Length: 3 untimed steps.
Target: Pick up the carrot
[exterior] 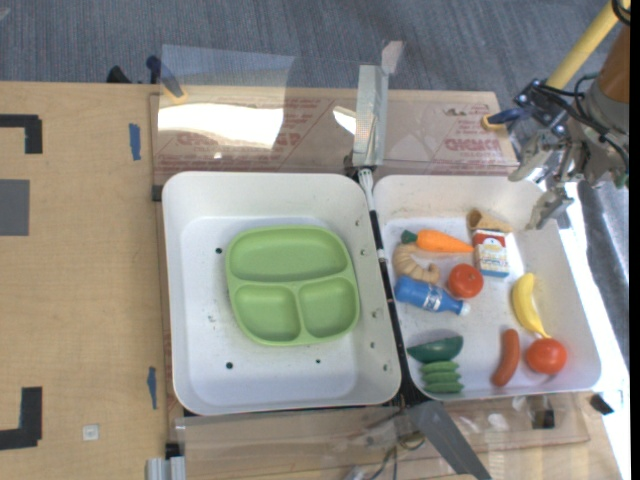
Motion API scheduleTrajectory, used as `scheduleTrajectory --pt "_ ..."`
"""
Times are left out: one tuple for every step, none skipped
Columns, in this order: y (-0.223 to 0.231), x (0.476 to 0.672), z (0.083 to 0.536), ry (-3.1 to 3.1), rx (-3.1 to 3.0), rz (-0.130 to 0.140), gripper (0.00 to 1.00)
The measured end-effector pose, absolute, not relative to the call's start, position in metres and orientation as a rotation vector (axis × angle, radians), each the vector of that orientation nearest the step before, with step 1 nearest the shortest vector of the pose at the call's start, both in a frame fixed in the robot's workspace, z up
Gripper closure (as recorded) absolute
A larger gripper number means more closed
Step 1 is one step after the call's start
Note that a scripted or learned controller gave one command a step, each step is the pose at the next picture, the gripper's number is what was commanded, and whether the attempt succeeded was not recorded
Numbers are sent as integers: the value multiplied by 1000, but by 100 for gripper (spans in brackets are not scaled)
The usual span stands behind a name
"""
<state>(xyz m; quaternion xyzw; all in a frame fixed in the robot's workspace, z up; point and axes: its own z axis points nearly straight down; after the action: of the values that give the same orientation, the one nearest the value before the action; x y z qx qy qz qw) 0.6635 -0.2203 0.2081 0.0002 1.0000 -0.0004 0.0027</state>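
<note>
Two white bins (190,268) are set on the bench, and the carrot (443,240) is left loose below-left of the pincer (552,208), whose grip state cannot be told, presumably awaiting approach

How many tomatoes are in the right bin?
2. One tomato lies mid-bin, below the carrot, beside the blue bottle. The other tomato sits near the front right corner, beside the sausage.
</note>
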Motion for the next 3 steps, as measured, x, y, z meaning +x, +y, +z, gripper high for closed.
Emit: scheduleTrajectory --pt "-149 654 111 3145 58 7 0" --pt "-99 646 89 3129 173 2 0" --pt "-99 651 105 3114 170 -2 100"
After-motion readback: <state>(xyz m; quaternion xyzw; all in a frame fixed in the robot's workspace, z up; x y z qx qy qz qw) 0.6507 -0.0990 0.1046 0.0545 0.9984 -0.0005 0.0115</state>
